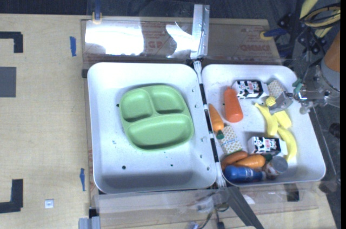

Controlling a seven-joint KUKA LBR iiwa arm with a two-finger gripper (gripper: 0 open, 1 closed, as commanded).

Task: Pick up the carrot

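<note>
While the arm reaches in from the right, its pincer [308,93] hangs over the far right edge of the right bin [313,165], just right of a grey-and-tan packet [275,88]; whether it is spread or pressed together cannot be told from this slant. The carrot [216,118] lies at the left wall of the same bin, its green stub toward the near side, well apart from the pincer and across the bin from it. Just right of the carrot lies an orange cylinder [233,105], and beyond that a black-and-white carton [247,88]. Yellow bananas [282,128] lie between carrot and pincer, toward the right. A second black-and-white carton [265,144] sits nearer, and along the near wall lie a blue bottle [243,173] and an orange vegetable-like piece [250,161]. On the counter [38,114], the left bin [102,168] holds a green divided plate [157,116].
</note>
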